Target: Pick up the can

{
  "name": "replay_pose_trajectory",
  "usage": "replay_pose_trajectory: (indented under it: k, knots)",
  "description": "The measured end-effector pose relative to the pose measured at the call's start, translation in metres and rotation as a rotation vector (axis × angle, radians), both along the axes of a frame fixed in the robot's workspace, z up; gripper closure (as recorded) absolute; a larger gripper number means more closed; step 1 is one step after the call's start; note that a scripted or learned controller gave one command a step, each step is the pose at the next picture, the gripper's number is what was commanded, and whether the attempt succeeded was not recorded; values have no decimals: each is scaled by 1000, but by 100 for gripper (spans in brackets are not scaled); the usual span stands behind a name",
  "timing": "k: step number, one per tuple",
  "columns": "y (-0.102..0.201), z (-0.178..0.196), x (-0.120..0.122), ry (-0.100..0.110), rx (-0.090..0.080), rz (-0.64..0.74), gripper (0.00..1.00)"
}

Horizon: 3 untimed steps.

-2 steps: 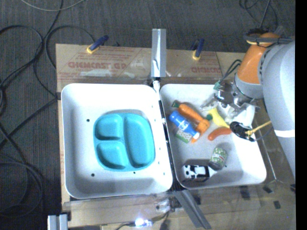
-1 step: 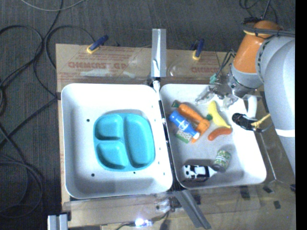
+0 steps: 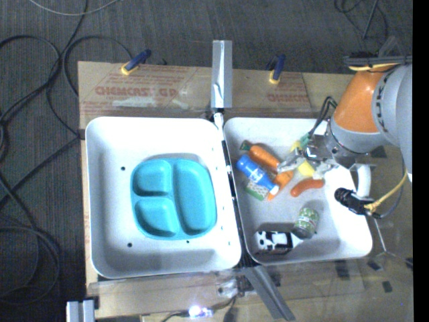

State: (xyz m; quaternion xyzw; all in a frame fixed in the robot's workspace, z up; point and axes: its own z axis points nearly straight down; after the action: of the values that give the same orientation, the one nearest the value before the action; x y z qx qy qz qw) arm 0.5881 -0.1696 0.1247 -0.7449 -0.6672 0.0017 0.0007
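The can (image 3: 307, 221) lies in the right bin (image 3: 348, 243), near its front edge, and it is apart from the pile of toys in the middle of this bin. The hand (image 3: 310, 154) hangs over this pile, close to a yellow piece (image 3: 305, 169) and an orange sausage (image 3: 307, 186). From the hand, the can is toward the front of the bin, almost directly below it in the picture, with the sausage between them. The can looks small, greenish-grey with a speckled label, and its long axis seems to run from front to back with a slight tilt, but it is too small to be sure. A black and white toy (image 3: 271, 240) lies just beside it on the left. Whether the hand is spread or pressed together, I cannot tell.
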Motion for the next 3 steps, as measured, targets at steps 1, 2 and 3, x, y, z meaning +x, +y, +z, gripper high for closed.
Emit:
replay_pose_trajectory:
  k: [1, 2, 3]
  knots:
    - [-4, -35, -63, -16, -1, -151, 0]
    - [9, -35, -55, -15, -5, -133, 0]
    - [-12, -37, 55, -9, -4, -52, 0]
